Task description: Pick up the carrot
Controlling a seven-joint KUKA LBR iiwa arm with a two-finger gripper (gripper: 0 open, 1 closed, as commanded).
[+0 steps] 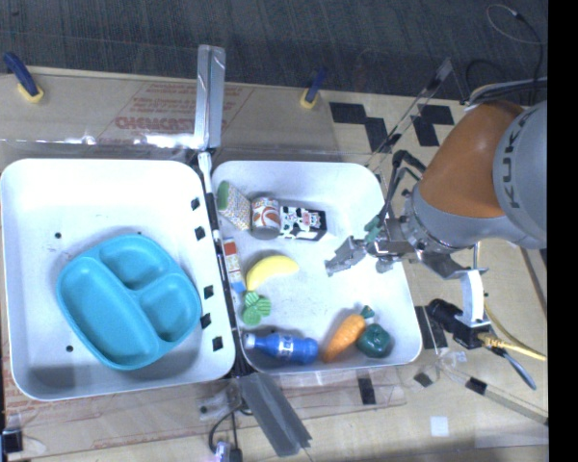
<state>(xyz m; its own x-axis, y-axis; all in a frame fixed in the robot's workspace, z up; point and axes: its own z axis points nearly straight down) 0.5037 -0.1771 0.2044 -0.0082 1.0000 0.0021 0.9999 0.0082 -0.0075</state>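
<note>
Carrot [344,334]: a smooth, tapered orange toy with a green top, lying in the right bin [299,174] near its front wall, long axis slanted, leafy end up-right, tip down-left. The metal gripper [346,257] hangs above it, apart, holding nothing; how far it is open cannot be told.

Wooden bench [385,114] against dark ribbed floor [270,12]

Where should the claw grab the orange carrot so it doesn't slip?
Probably around the carrot's thick orange middle, coming straight down from above. It lies flat and slanted in the right bin, so squeeze across its width. The blue bottle and the dark green toy crowd its two ends.
</note>
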